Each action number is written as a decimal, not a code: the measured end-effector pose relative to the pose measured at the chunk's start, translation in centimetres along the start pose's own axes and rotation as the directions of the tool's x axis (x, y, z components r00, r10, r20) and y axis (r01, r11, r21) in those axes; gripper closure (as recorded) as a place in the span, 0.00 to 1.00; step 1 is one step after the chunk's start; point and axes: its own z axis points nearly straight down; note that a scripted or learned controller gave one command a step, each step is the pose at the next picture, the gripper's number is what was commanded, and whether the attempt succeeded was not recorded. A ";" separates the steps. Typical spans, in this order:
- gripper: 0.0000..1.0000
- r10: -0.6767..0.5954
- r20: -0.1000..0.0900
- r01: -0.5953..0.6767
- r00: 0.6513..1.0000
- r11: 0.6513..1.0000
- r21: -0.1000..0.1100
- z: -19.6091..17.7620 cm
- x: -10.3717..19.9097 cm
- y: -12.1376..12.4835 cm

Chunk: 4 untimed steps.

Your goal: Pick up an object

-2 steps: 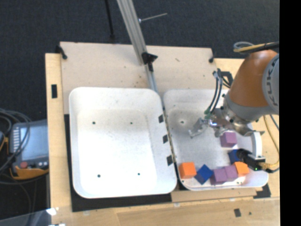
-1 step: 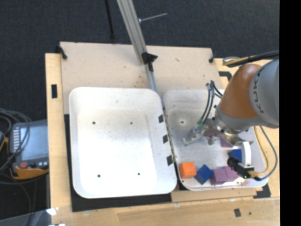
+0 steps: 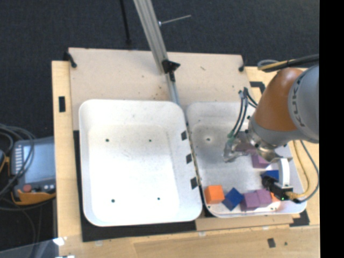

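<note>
Currently | fingers (image 3: pixel 232 153) over right bin (image 3: pixel 207 117) | orange block (image 3: pixel 215 193) well apart

A slanted aluminium rail (image 3: pixel 152 28) rises from the bench's far edge. A handheld control pendant (image 3: pixel 31 165) with a grey screen lies left of the bench (image 3: pixel 123 74) on dark carpet (image 3: pixel 32 26), beside black cables (image 3: pixel 8 138).

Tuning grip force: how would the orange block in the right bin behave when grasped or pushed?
The orange block looks like a rigid cube with flat faces, so it would probably slide, not roll. It seems small, likely light. The blue block sits close beside it, so finger room may be tight.
</note>
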 end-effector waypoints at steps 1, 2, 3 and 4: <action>1.00 -0.013 0.001 0.013 1.000 1.000 -0.002 -4.7 0.6 0.6; 1.00 -0.014 0.001 0.014 1.000 1.000 -0.001 -9.1 1.0 1.0; 1.00 -0.015 0.000 0.015 1.000 1.000 -0.001 -12.1 0.9 1.1; 1.00 -0.016 -0.002 0.016 1.000 1.000 0.005 -10.9 6.4 2.4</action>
